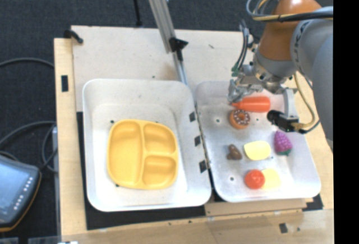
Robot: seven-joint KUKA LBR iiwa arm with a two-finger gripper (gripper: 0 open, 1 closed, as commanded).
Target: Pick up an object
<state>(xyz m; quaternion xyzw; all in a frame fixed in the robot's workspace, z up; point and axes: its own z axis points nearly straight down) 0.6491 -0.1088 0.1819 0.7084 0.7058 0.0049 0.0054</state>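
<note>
My gripper (242,93) hangs low over the far end of the right bin (297,184). It is just above the left end of an orange carrot-like piece (255,104), which lies flat; I cannot tell if they touch. Close in front of it sits a small brown donut (239,119). Nearer the front are a purple grape bunch (282,142), a pale yellow piece (257,151), a small brown item (234,152), a red tomato (254,179) and a yellow block (272,178).
The left bin (95,97) holds a yellow divided plate (143,154). A slanted metal post (162,18) rises behind the bins, between them. A black cable part (283,120) hangs beside the carrot.
</note>
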